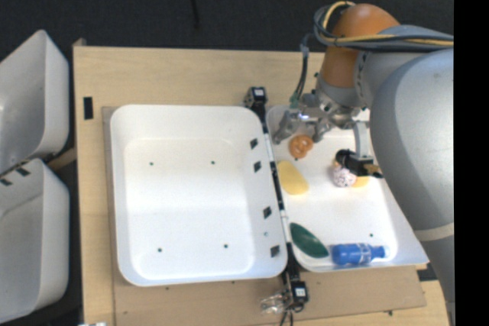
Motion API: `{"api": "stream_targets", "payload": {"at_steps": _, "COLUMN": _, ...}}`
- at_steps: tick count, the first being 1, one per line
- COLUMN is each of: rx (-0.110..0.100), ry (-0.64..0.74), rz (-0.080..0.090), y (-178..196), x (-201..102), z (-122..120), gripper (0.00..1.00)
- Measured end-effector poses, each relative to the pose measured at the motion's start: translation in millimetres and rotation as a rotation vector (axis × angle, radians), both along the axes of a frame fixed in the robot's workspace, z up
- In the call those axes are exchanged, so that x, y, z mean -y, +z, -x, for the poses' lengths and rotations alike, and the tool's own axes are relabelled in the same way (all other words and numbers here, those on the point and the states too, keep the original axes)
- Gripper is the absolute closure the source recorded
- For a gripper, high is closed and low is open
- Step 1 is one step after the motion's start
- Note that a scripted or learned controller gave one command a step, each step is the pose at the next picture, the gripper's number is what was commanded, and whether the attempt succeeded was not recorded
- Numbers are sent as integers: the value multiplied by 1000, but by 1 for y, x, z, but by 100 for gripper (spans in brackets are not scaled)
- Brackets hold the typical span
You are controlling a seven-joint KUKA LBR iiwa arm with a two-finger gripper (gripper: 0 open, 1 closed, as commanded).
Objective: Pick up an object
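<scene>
- A pale wooden tabletop [191,76] against a dark floor carries two shallow white bins side by side: the left white bin [183,195] and the right white bin [344,217].
- The pincer [302,132] hangs low over the far end of the right bin, directly above a small orange rounded object [300,146].
- I cannot tell how wide the pincer stands, nor whether it has hold of the orange object or is merely touching it.
- My judgement: the approach is made, but a secure grasp and the lift are left to do.
- Also in the right bin: a yellow oval lump [293,178], a pink-and-white spotted piece [343,176], a dark green leaf-shaped item [309,240] and a blue plastic bottle [355,253].
- No brand or writing is legible. The bottle's label is too small to read.
</scene>
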State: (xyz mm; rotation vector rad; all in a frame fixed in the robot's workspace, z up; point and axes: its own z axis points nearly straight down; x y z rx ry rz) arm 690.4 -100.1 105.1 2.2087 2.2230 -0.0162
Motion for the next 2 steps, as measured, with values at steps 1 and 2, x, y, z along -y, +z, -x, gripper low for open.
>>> {"api": "stream_targets", "payload": {"at_steps": 1, "rx": 16, "ry": -2, "rz": -3, "y": 14, "x": 1, "z": -3, "gripper": 100}}
{"api": "stream_targets", "payload": {"at_steps": 2, "rx": 15, "ry": 5, "rz": -16, "y": 104, "x": -106, "z": -2, "gripper": 100}}
